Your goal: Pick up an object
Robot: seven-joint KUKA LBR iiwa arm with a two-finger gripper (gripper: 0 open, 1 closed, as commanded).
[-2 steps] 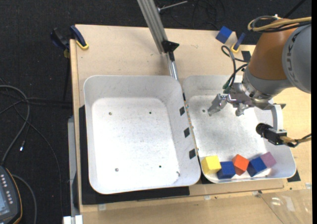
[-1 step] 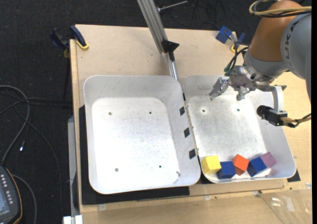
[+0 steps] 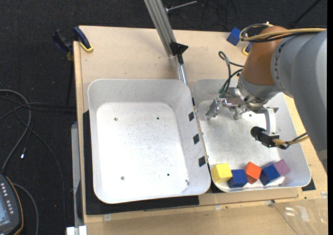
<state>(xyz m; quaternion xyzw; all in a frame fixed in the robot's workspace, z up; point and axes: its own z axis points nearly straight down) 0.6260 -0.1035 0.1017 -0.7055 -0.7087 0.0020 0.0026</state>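
Crowded along the near rim of the right bin (image 3: 296, 125), a yellow cube (image 3: 221, 171), two blue blocks (image 3: 238, 177), an orange block (image 3: 253, 170) and a purple block (image 3: 282, 167) wait ungrasped while the gripper (image 3: 225, 108) hovers well behind them over bare bin floor, likely between attempts.

We see the 2 white bins as smooth moulded plastic with a soft sheen: the left bin (image 3: 138, 140) is peppered with fine dark specks, and the right bin (image 3: 229, 140) beside it looks greyer and scuffed. Under the bins, the bench (image 3: 130, 52) reads as matt, pale wood board. Above the right bin, the arm (image 3: 296, 62) shows smooth satin grey casing, and its orange band (image 3: 260, 62) looks glossy. The gripper (image 3: 225, 108) below the band is bare, shiny metal.
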